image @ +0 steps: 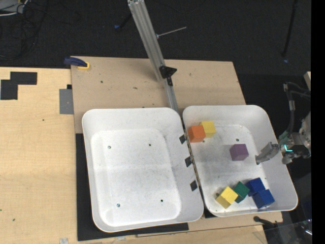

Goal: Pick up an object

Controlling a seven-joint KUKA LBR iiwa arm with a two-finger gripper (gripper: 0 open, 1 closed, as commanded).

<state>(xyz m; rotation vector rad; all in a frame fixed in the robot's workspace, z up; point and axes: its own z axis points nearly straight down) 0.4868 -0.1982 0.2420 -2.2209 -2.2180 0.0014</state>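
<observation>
The right bin (269, 121) holds several small cubes. An orange cube (197, 133) and a yellow cube (208, 128) sit together at its back left. A purple cube (238, 151) lies alone near the middle. At the front a yellow cube (227, 196), a green cube (241, 191) and two blue cubes (259, 192) are clustered. My gripper (267, 153) hangs over the right rim of this bin, to the right of the purple cube and apart from it, with nothing seen in it.
The left bin (101, 123) lies beside the right one, with black clips (187, 160) along the shared edge. A slanted aluminium post (150, 37) rises behind the bins. A blue-and-yellow item (77, 62) lies at the bench's back left corner.
</observation>
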